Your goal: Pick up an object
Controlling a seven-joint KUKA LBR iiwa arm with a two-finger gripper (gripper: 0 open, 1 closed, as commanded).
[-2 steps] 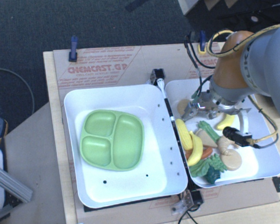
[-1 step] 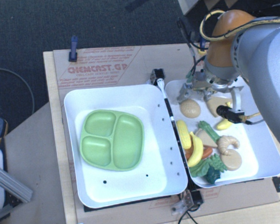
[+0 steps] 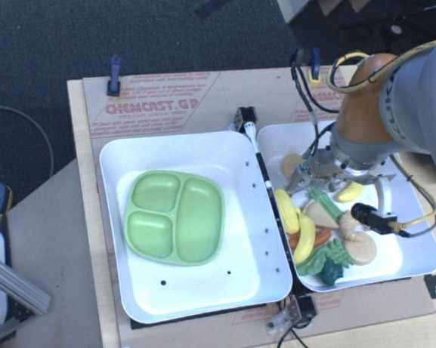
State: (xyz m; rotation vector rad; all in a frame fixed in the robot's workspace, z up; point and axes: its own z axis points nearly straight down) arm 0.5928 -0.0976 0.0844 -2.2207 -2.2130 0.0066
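camera view | banana (image 3: 287, 209) long axis runs near-far in right bin (image 3: 415, 262) | jaws state unclear

Single fixed cam, overhead, tilted slightly toward 12 o'clock. Mid-range: both white bins fit in frame, left bin (image 3: 125, 238) at centre, right bin (image 3: 415, 258) toward 3 o'clock, bench (image 3: 159, 106) edges and floor visible. Arm (image 3: 394, 105) enters from 2-3 o'clock.

Two bins side by side on the desk (image 3: 93, 218), divided plate (image 3: 175, 216) lying in the left bin (image 3: 130, 291), toy foods (image 3: 314, 233) heaped in the right bin (image 3: 418, 254), arm (image 3: 394, 108) above its far side
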